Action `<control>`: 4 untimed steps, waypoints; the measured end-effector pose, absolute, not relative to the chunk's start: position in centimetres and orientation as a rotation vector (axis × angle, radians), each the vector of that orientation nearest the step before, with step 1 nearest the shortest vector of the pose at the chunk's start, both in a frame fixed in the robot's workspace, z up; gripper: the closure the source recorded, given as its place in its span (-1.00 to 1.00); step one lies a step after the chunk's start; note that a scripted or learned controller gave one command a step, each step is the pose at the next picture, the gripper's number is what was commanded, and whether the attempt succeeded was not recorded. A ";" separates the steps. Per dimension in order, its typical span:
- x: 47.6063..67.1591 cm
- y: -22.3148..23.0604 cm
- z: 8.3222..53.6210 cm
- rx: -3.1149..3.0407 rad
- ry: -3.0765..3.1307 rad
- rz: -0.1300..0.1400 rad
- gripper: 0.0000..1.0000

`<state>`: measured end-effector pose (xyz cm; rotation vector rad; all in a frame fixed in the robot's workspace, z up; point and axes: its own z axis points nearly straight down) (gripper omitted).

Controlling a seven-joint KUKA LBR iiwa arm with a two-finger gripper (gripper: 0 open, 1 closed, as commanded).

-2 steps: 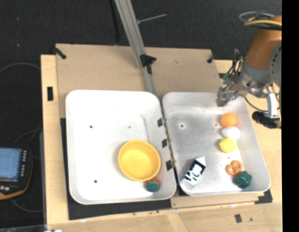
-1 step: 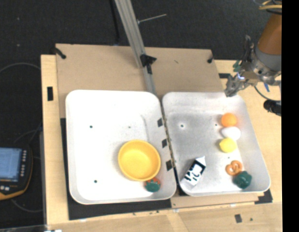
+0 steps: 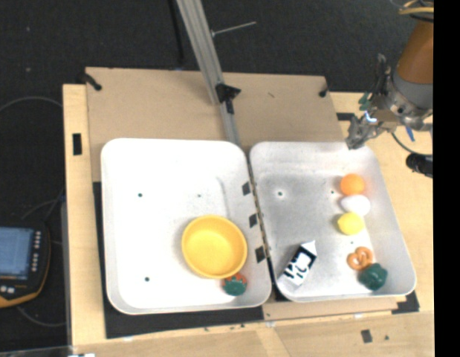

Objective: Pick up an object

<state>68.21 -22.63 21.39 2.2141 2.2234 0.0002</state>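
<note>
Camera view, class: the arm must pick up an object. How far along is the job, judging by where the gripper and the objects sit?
Done: nothing looks lifted; the orange ball, white ball, yellow ball, carton and bowl all lie in the bins. In hand: the gripper sits at the right bin's far corner, apart from every object. Left: reaching an object, closing on it and lifting.

Tan bench (image 3: 163, 106) bears left white bin (image 3: 140, 169), right white bin (image 3: 304, 177).
</note>
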 end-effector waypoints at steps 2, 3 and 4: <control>65.8 -14.0 23.0 2.214 2.227 0.003 1.00; 65.7 -8.2 22.8 2.214 2.230 0.003 1.00; 65.4 -2.9 22.3 2.214 2.230 0.002 1.00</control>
